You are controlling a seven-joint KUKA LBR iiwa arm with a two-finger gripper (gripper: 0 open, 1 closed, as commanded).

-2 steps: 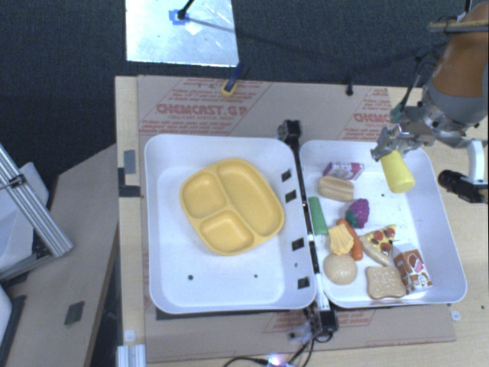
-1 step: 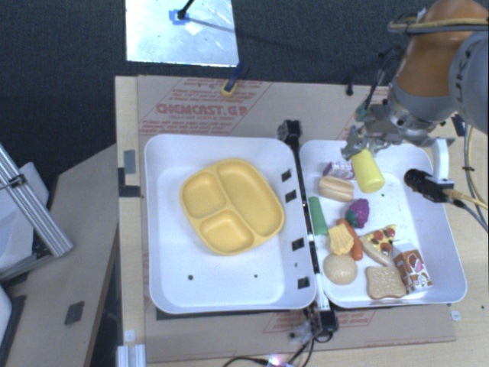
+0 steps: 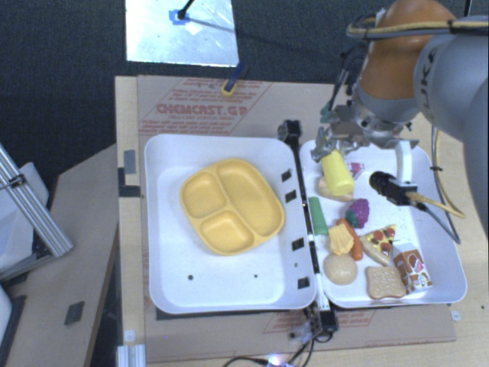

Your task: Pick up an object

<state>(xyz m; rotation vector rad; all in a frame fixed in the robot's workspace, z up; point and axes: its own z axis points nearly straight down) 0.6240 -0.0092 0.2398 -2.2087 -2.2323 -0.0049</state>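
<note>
Camera view puts the fingers (image 3: 330,145) low in the far end of the right bin (image 3: 447,239), at the top of a yellow cylinder (image 3: 337,173) that looks like a toy bottle or corn cob. Their tips sit at or just above its upper end, but the wrist hides the gap, so I cannot tell whether they are spread, closed, or gripping it. The cylinder lies on the bin floor, tilted slightly, just beside the divider. Nearer the camera lie a green stick (image 3: 316,215), a purple piece (image 3: 357,211), an orange carrot-like toy (image 3: 344,238), a pizza slice (image 3: 380,243), a pale round roll (image 3: 341,269), toast (image 3: 384,282) and a small carton (image 3: 412,268). The left bin (image 3: 164,205) holds a yellow divided tray (image 3: 231,205).

The step in hand appears to be the descent onto the cylinder, the likely target. Next calls for closing across its narrow width, then lifting straight up, since a rounded toy may slip.
</note>
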